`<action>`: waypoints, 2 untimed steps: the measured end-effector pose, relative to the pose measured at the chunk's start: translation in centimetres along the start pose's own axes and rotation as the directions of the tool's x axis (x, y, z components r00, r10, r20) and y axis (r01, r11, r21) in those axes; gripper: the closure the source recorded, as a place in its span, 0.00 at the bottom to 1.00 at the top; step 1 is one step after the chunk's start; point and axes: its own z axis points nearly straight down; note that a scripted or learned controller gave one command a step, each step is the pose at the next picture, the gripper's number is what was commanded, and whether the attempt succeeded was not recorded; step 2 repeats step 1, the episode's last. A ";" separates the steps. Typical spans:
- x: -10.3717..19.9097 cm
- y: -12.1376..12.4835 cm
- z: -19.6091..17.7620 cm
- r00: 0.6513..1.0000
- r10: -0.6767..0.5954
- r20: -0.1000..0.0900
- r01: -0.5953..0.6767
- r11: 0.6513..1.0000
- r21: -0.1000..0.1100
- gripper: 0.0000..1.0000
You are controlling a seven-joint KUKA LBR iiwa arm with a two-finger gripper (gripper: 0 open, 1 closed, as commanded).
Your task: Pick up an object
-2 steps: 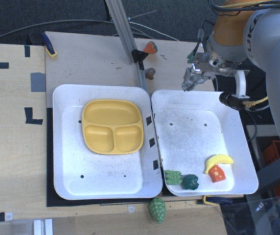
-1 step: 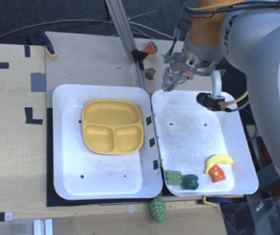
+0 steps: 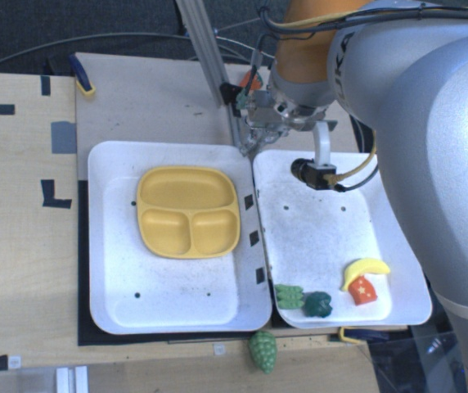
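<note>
Tool (image 3: 254,142) at far rim where bins meet; jaw state cannot tell, nothing seen held. Toys well away at near edge: banana (image 3: 366,268), red piece (image 3: 363,291), green pieces (image 3: 303,299). Risk: descent here strikes rim, grabs nothing.

arm (image 3: 414,97) cut off (right edge), gripper (image 3: 254,142) indistinct

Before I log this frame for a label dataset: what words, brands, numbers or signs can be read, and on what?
None can be read.
Yellow divided plate, left bin, right bin: plain, without print.
Toy items near the right bin's front edge: no lettering visible.
Dark tape marks on the bench: shapes, not letters.
Arm: no legible marking.
</note>
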 end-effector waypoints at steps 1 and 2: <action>5.6 -0.8 1.0 1.000 0.000 0.000 0.000 1.000 0.000 1.00; 5.6 -0.8 1.0 1.000 0.000 0.000 0.000 1.000 0.000 1.00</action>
